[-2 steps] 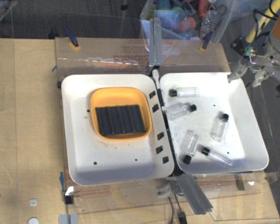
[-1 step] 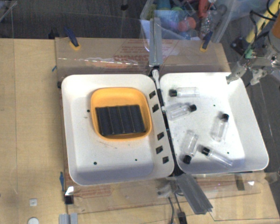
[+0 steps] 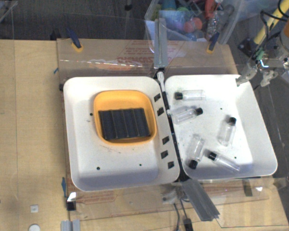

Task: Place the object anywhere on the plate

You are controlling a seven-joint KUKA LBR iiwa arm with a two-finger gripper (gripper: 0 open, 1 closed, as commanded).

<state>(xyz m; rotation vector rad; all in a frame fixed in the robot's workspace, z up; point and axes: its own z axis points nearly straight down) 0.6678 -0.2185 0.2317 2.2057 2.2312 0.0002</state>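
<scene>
The gripper (image 3: 260,64) hangs far right, its state unclear; smooth round vials (image 3: 189,95) could roll away before reaching the plate (image 3: 124,98).

wood bench (image 3: 24,129) w/ 2 white bins (image 3: 82,172) side by side.

You see clear plastic vials (image 3: 188,113) with black caps in glossy white bins (image 3: 260,129). The yellow plate (image 3: 123,97) looks smooth; the worktop (image 3: 24,129) is matt wood.
</scene>
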